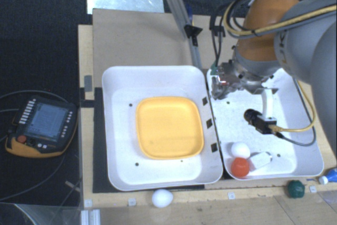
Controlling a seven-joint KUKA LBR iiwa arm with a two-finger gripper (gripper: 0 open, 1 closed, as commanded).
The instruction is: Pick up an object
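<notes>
My gripper hangs low over the far left corner of the right bin, close to the wall shared with the left bin. Nothing shows in its grasp. At the near left corner of the right bin lie a white ball, a red ball touching it from the front, and a small white object to their right. They are well in front of the gripper. A square yellow plate lies flat in the middle of the left bin.
A black fitting on a yellow cable hangs from the arm over the right bin. On the bench in front of the bins lie a white egg-shaped object and a green ball. A control pendant sits far left.
</notes>
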